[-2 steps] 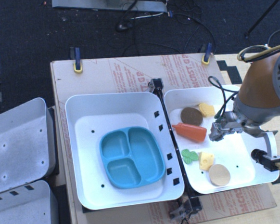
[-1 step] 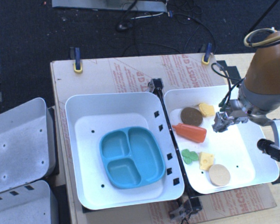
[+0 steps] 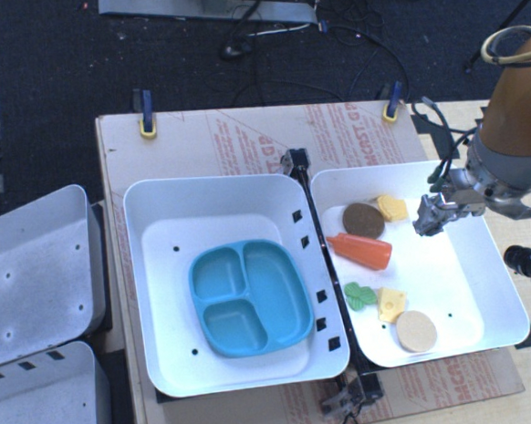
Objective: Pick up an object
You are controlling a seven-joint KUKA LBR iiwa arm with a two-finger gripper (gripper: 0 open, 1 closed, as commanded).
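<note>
The gripper (image 3: pixel 428 217) hangs over the right bin (image 3: pixel 492 298), its fingers too small and dark to tell whether spread or closed, with nothing seen between them. Just left of it lie a yellow piece (image 3: pixel 392 207) and a brown disc (image 3: pixel 363 219), touching; nearer, an orange carrot (image 3: pixel 361 251). A descent there risks nudging one against the other, or pinching both. The blue tray (image 3: pixel 250 296) sits alone in the left bin (image 3: pixel 159 261).
</note>
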